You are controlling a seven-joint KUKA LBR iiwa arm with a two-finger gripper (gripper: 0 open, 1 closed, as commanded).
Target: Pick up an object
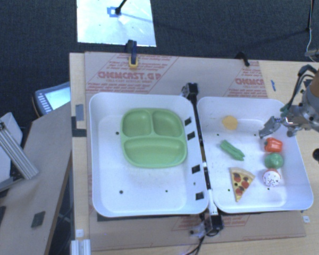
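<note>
Two white bins are sitting side by side on the table; the left bin [103, 193] is carrying a green divided plate [152, 137]. In the right bin [295, 198], a red toy pepper [274, 144] is lying just beside the jaws; their opening I cannot tell. Probably light, stiff and smooth, it is best pinched across its middle.

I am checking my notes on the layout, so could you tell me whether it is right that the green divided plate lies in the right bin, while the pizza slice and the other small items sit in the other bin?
Not quite: the camera view shows the green divided plate in the left bin, not the right. The pizza slice and the other small items do sit in the other bin.
</note>
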